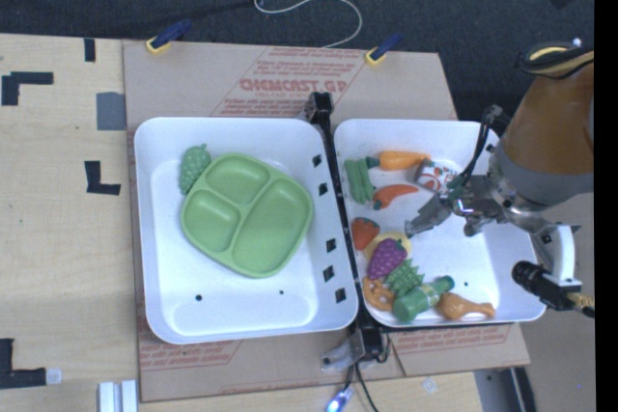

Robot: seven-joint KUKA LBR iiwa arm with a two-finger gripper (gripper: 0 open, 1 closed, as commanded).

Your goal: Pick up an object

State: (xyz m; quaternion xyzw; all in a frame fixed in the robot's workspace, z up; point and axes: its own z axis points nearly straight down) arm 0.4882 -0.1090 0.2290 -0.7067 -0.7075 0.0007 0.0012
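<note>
Toys crowd the right bin (pixel 502 304), and none of them is off the floor yet, so the pick looks to be at its approach, with the grasp and the lift left to do. The gripper (pixel 425 221) hangs over that bin's middle, dark fingers pointing toward the divider; how wide they stand I cannot tell from up here, and nothing shows between them. Closest to its tip sits the orange pepper (pixel 395 195), just above it, with the purple grapes (pixel 385 257) just below. Above the pepper lies a carrot (pixel 402 159), and a green bean pod (pixel 358 179) rests beside the divider. A red tomato (pixel 364 232) sits near the grapes on the divider side. Below the grapes, things get tight: a green leafy piece (pixel 403 277), a green bottle shape (pixel 421 298) and an orange squash (pixel 463 308) are bunched together, likely awkward to single out. Across the divider, the left bin (pixel 154 207) holds a green sectioned plate (pixel 246 214) with a green bunch (pixel 195 167) at its upper-left edge.
</note>
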